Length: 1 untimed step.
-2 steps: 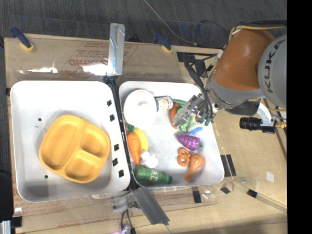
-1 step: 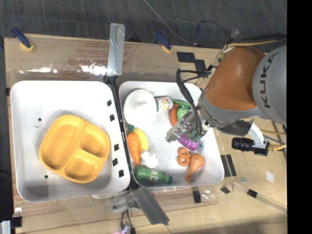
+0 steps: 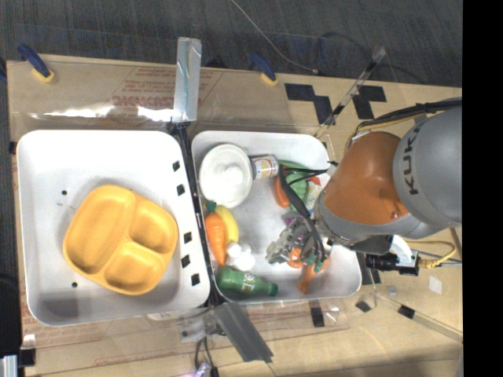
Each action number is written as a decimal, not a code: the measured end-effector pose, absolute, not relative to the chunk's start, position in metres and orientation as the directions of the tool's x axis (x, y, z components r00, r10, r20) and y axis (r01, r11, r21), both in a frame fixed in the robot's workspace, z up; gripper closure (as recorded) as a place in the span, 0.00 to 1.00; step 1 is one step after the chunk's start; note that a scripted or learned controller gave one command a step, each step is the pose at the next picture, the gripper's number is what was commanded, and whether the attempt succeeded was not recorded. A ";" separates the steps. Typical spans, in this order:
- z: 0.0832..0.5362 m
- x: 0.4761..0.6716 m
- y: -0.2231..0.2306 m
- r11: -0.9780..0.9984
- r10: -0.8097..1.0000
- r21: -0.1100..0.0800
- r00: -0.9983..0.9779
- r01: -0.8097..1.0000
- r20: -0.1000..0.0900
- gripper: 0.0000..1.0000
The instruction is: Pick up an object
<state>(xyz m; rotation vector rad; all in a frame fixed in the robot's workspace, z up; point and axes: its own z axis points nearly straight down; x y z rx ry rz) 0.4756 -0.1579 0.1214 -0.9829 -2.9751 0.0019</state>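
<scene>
Cardboard covers the surface (image 3: 259,93) beneath two white bins, taped and clipped at the edges. Dark carpet lies beyond, with a thin cable trailing across it.

Left bin (image 3: 39,163) holds a yellow tray (image 3: 119,238) with three compartments, sitting tilted near the middle.

Right bin (image 3: 259,141) is crowded. A white bowl (image 3: 225,174) sits at its upper left, with a small jar (image 3: 265,167) lying just beside it. Below the bowl a carrot (image 3: 215,239) and a banana (image 3: 229,225) lie side by side along the left wall, touching. A small white object (image 3: 240,256) rests under them, and a green bottle (image 3: 246,283) lies on its side along the bottom wall. Green and orange items (image 3: 295,185) are piled at the upper right, partly hidden by the arm.

From the right, the arm (image 3: 393,183) reaches in — its orange band over the bin's right edge. The gripper (image 3: 297,246) is down among a cluster of small orange and purple pieces (image 3: 308,265) at the lower right — the clutter and blur there leave it unclear whether it is open, closed or holding anything.
</scene>
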 end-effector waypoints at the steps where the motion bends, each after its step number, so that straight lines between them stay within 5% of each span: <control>1: 0.155 0.550 -0.116 0.667 0.745 0.001 -0.667 0.745 -0.001 1.00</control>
